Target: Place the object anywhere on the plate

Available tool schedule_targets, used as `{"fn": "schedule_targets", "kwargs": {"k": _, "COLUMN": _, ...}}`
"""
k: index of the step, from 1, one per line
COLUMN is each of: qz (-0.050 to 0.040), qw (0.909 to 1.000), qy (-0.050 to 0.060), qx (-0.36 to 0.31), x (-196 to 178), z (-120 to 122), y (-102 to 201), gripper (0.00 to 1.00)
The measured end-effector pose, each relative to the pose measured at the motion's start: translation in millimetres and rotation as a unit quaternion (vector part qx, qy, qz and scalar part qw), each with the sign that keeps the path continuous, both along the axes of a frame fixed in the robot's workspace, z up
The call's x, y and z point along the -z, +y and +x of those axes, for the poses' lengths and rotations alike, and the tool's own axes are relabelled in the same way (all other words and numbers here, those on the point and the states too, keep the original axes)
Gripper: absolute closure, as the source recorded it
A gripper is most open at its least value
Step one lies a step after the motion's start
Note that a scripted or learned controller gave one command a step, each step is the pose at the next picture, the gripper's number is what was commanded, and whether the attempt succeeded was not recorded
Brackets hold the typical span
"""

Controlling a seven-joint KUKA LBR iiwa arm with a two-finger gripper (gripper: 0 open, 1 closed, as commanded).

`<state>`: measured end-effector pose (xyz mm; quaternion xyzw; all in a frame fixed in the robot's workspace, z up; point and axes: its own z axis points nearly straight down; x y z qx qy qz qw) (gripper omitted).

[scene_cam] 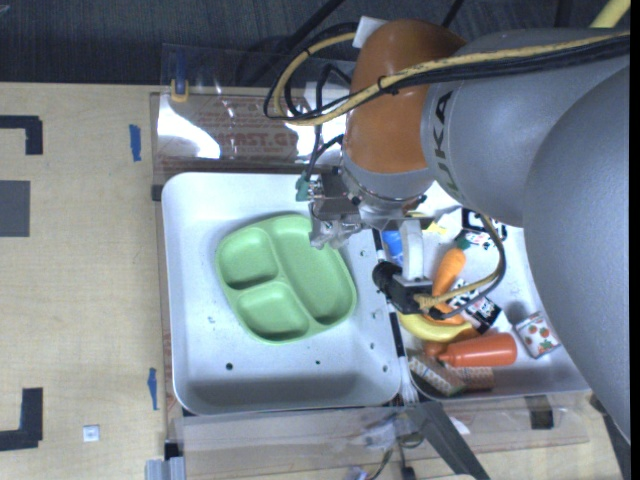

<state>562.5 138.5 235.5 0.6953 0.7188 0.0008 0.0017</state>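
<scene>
Reaching arm (520,118): grey with an orange band, came in from 3 o'clock and covered the upper right of the view.
Gripper (325,230): metal end effector hung over the 1 o'clock edge of the plate; whether it was apart or together could not be told, and nothing was seen between its tips.
Plate (287,276): light green, rounded-square, three compartments, two small ones toward 9 o'clock and one long one toward 3 o'clock; lay tilted in the left bin, nothing on it.
Left bin (200,358): shallow white, held the plate near its middle; a few dark specks on its floor at 6 o'clock.
Right bin (560,368): white, mostly hidden under the arm; objects piled at its 9 o'clock side, just beside the divider.
Carrot (449,267): orange with a green tip, tilted, at 12 o'clock of the pile.
Banana (432,326): yellow, curved, lay below the carrot, touching the red object.
Red object (478,349): red-orange cylinder shape, lay on its side at 6 o'clock of the pile.
Blue item (393,245): small, blue and white, just at 3 o'clock of the gripper.
Task object: which one could not be told; all candidates sat in the right bin, apart from the plate.
Cables (300,68): black and yellow loops at 12 o'clock.
</scene>
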Motion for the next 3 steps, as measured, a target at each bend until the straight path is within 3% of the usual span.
{"fn": "schedule_targets", "kwargs": {"k": 1, "qz": 0.0005, "qw": 0.9788, "qy": 0.001, "qx": 0.205, "x": 30.3, "z": 68.6, "y": 13.4, "gripper": 1.0}}
{"fn": "schedule_targets", "kwargs": {"k": 2, "qz": 0.0042, "qw": 0.9774, "qy": 0.0, "qx": 0.211, "x": 119.1, "z": -17.7, "y": 48.6, "gripper": 1.0}}
{"fn": "schedule_targets", "kwargs": {"k": 3, "qz": 0.0046, "qw": 0.9774, "qy": 0.001, "qx": 0.211, "x": 119.1, "z": -18.0, "y": 49.2, "gripper": 0.0}}
